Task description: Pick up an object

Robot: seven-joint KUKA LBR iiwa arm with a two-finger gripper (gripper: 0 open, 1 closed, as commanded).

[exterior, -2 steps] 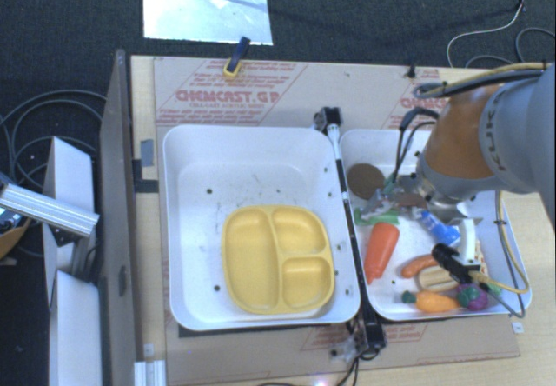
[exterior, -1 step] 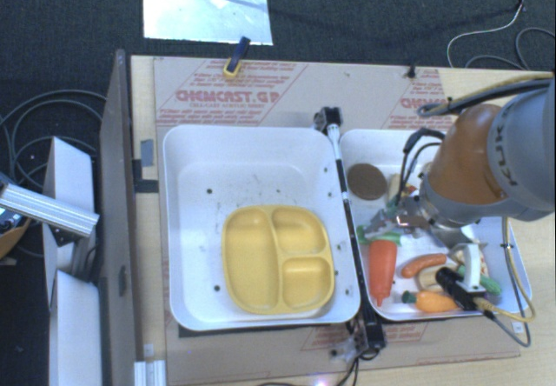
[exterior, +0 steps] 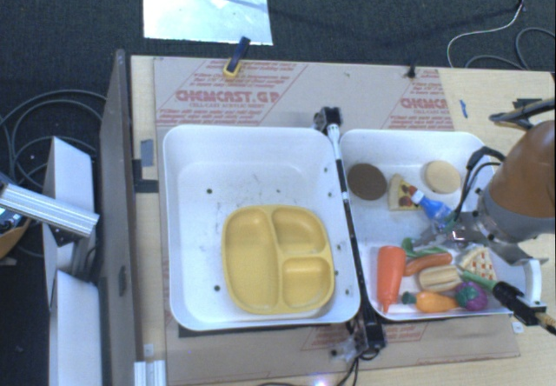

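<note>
Several plastic toy foods (exterior: 434,276) are heaped at five o'clock of the right white bin (exterior: 408,143); the pincer (exterior: 452,236) hovers there, its state perhaps untellable; descent is needed.

Glossy yellow plastic tray (exterior: 278,258) in smooth white plastic bin (exterior: 195,202); matt brown printed cardboard (exterior: 287,84) beneath

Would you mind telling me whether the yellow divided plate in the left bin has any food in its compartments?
Empty. The yellow divided plate lies flat in the left bin, and all three compartments show bare yellow. The toy food sits in the right bin.
</note>
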